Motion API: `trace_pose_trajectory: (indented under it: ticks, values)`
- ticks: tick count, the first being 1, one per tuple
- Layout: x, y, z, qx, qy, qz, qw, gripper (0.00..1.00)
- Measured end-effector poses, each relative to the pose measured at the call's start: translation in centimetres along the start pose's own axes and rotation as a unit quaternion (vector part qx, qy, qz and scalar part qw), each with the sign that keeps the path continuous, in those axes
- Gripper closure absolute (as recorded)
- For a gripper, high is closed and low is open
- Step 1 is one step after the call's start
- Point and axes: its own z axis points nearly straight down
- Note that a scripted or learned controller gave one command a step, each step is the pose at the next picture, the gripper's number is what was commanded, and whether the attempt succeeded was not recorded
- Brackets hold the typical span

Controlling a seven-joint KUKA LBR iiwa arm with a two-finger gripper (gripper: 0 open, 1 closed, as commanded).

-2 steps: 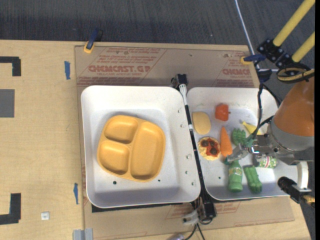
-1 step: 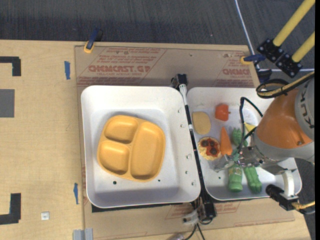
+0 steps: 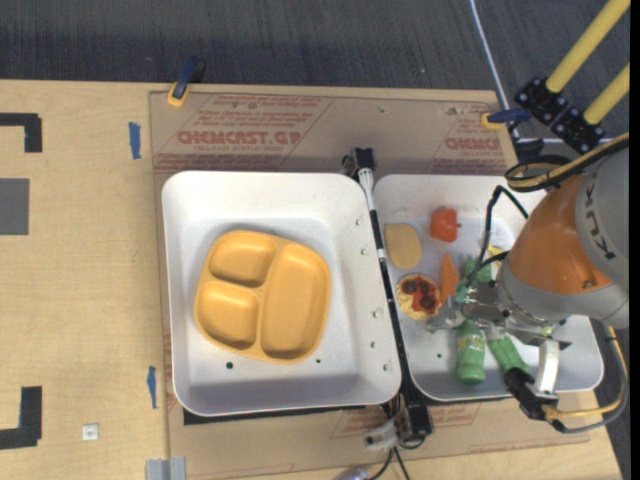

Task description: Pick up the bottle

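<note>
The green bottle (image 3: 470,360) lies in the right bin (image 3: 590,373), near its front wall, pointing roughly front to back. My gripper (image 3: 486,320) hangs low over the bottle's upper end, under the arm's orange band (image 3: 555,253). The gripper body hides the bottle's top, and whether it touches the bottle cannot be made out. A second green piece (image 3: 506,353) shows just right of the bottle, partly under the gripper.
The right bin also holds a tan round piece (image 3: 403,244), a red toy (image 3: 444,224), an orange carrot (image 3: 449,277) and a pizza slice (image 3: 419,293). A yellow divided plate (image 3: 264,294) sits in the left bin (image 3: 190,218). Cables run along the divider between the bins.
</note>
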Motion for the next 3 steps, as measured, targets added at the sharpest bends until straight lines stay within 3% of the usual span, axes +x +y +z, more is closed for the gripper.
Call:
trace_pose_trajectory:
  ticks: [1,2,3]
  values:
    - [-0.1,0.1,-1.1,-0.001,-0.001,0.000,1.0000,1.00]
    - [4.9,-1.1,-11.6,0.005,0.000,0.160,0.9871,1.00]
    - [7.2,-1.5,-18.9,0.005,-0.001,0.219,0.9757,1.00]
